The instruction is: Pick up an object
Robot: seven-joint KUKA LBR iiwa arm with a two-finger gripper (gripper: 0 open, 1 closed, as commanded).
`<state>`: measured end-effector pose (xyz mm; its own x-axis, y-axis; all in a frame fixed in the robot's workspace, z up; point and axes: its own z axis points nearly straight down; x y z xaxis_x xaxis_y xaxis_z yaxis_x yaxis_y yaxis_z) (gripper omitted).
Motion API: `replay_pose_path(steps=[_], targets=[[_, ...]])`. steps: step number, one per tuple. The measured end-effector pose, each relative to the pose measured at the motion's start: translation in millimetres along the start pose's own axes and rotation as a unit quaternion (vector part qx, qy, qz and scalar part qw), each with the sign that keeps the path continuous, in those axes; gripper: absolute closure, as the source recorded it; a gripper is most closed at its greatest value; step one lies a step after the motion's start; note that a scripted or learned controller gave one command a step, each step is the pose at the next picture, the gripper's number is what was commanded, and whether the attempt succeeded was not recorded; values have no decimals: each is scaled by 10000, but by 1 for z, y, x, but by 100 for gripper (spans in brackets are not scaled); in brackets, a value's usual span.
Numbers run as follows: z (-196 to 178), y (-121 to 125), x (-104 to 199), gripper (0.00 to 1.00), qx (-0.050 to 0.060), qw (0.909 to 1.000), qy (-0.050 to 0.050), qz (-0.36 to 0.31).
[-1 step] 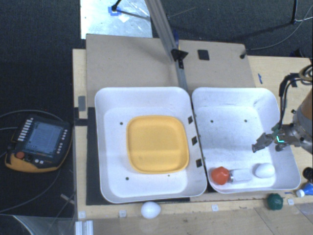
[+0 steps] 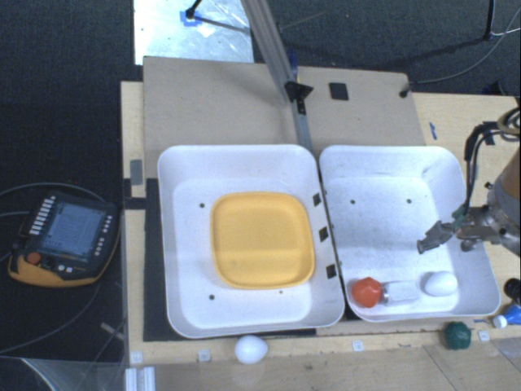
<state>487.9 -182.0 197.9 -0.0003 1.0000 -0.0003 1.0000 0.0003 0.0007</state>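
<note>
Gripper (image 2: 446,239) sits over right side of right bin (image 2: 383,177), fingers spread apart w/ nothing between them. Just below it on bin floor: white egg-shaped obj (image 2: 440,283), and along front wall a red ball (image 2: 366,292) next to a small clear item (image 2: 397,292). Left bin (image 2: 183,218) has yellow plate (image 2: 263,239); another white egg (image 2: 251,349) and green ball (image 2: 457,335) lie on bench outside bins.

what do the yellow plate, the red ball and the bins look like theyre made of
Yellow plate: likely plastic, matte; even colour, soft rounded rim, no sharp glare.
Red ball: probably plastic or rubber, slightly glossy; it bears a small bright highlight. Too small to tell which.
Bins: thin moulded white plastic by the look; rounded corners, shallow smooth walls, faint speckling on the floor.
</note>
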Motion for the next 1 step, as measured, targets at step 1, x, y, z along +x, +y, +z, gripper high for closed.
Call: replay_pose_path(steps=[1], targets=[[42, 3, 2, 0, 15, 10000, 5, -1]])
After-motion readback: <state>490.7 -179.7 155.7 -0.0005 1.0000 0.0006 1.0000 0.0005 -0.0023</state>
